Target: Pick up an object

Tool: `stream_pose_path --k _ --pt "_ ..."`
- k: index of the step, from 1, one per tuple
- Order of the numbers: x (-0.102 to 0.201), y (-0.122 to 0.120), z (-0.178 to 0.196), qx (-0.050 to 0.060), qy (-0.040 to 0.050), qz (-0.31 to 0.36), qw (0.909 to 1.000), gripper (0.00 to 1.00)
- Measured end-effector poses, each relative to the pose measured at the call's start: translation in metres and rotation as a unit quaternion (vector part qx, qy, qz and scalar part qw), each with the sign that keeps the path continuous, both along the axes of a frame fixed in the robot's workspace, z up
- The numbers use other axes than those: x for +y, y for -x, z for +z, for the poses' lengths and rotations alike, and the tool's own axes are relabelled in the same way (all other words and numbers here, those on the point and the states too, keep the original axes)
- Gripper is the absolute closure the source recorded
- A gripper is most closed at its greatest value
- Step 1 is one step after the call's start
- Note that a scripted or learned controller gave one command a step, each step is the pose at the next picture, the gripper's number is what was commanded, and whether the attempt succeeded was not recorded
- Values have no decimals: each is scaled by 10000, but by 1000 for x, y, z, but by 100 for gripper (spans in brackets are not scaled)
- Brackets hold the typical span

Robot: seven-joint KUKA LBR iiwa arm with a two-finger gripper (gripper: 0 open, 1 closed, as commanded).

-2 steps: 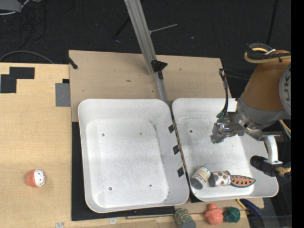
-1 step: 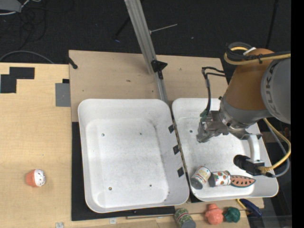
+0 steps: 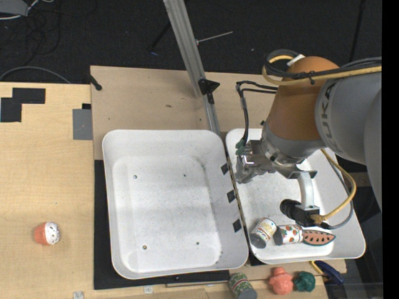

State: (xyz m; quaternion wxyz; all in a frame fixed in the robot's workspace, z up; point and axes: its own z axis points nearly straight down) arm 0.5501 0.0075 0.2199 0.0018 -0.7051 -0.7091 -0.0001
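Listing the likeliest candidates first: we count three small things in a row by the near wall of the right-hand shallow white bin (image 3: 265, 201).

Item one: a short white-and-yellow can (image 3: 264, 231). It lies on its side, and as we read it its long axis slants from near-left to far-right, with one round end toward the bin's near-left corner.

Item two: a red-and-white patterned cylinder (image 3: 290, 234), just beside the can, with its axis along the row.

Item three: a flat watermelon-slice toy (image 3: 318, 237), which ends the row and points right.

Gripper (image 3: 248, 166): it sits in the same bin by the left wall, apart from the row. We see nothing held, and we cannot tell whether it is open or closed.

Step, in our judgement: approach, with no grasp made. The next move calls for travel toward the near wall and a closing line across the can's axis.

Left-hand white bin (image 3: 162, 198): alongside.

Wooden bench (image 3: 37, 167): it bears an orange-and-white round toy (image 3: 47, 233). In front of the bins are a pink lumpy toy (image 3: 280, 280) and a green one (image 3: 304, 281).
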Motion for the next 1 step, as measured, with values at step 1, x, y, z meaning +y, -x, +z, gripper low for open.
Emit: stream_pose_path --k 1 --pt "44 2 6 4 6 -8 10000 100"
